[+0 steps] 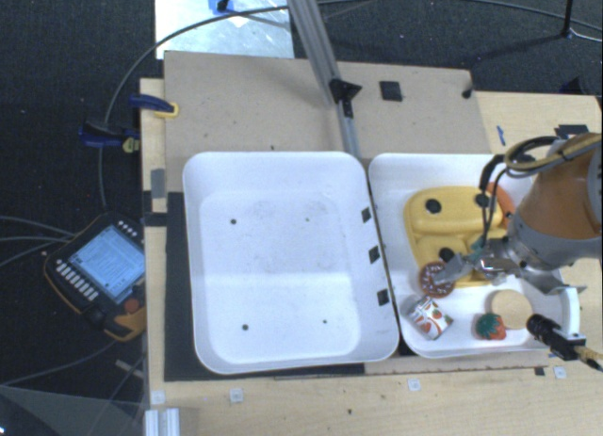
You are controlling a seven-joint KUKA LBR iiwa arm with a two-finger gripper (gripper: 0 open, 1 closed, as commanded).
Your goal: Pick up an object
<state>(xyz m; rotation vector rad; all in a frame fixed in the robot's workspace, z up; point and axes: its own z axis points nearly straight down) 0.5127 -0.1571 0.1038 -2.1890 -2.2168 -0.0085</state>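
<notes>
The right bin (pixel 388 236) holds several small items. A yellow block (pixel 441 215) with a dark hole lies at its back. A brown sprinkled donut (pixel 435 280) sits in the middle. A small red and white can (pixel 430 317) lies near the front wall. A red and green strawberry (pixel 490 327) and a pale round biscuit (pixel 510 303) rest at the front right. My gripper (pixel 468 265) hangs low over the bin, just right of the donut and at the yellow block's front edge. The grey and orange arm (pixel 558 213) covers the bin's right side.
The left bin (pixel 273 255) stands beside the right one, joined along a shared wall with black clips (pixel 374 253). A grey pole (pixel 316 39) slants in from the back. A teach pendant (pixel 102 269) lies off the bench at the left. Cables run across the dark floor.
</notes>
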